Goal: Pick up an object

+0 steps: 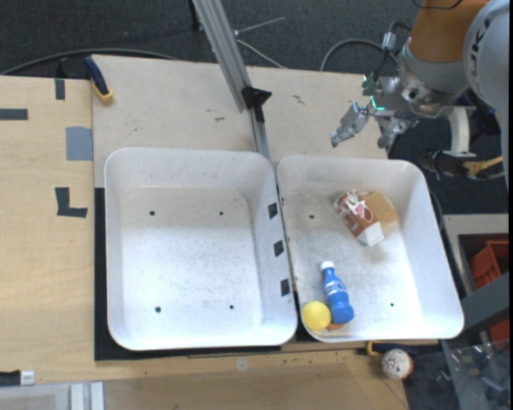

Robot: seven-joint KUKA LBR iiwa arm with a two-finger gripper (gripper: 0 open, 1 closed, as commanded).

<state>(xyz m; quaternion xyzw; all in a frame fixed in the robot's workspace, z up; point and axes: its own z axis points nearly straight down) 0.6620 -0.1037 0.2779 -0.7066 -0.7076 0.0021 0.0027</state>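
In the right bin (410, 254) lie three things. A small brown carton with a red and white print (365, 214) rests toward the far side. A blue bottle with a white cap (333, 293) lies near the front, and a yellow ball (316, 315) touches it at the front rim. My gripper (369, 135) hangs above the bench just behind the right bin's far rim, apart from all three. Its fingers (347, 128) are open with nothing between them.
The left bin (188, 246) stands beside the right one, with a raised divider between them. A slanted metal rail (227, 54) runs down to the bins' far junction. A small pale ball (397, 363) lies off the bin at the front right. A blue and yellow clamp (98, 79) sits far left.
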